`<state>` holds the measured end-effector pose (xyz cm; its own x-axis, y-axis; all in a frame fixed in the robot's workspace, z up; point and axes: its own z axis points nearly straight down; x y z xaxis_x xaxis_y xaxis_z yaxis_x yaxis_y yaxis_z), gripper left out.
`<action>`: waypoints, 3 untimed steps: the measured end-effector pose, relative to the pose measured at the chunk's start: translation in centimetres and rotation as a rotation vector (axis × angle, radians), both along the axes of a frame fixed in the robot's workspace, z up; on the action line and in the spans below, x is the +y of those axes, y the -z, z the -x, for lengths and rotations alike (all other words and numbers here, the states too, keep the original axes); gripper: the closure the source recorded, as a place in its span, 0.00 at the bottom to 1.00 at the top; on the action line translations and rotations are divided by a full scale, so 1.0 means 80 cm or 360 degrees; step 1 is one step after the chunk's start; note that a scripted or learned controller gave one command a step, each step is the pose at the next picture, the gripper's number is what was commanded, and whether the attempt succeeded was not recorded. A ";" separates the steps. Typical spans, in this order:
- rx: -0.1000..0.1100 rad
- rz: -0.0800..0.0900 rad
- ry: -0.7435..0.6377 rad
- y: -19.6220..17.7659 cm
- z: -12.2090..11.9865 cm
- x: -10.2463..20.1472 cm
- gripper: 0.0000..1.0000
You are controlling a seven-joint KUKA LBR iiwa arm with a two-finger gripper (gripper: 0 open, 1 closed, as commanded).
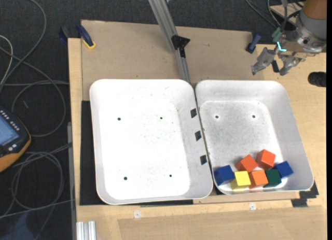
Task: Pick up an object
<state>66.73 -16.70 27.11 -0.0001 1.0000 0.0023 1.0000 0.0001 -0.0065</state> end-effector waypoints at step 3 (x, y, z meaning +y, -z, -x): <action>0.0000 0.0001 0.0001 0.128 0.023 -0.005 0.00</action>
<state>64.90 -17.09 16.87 0.0003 1.0000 0.0016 1.0000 -0.0003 -0.0067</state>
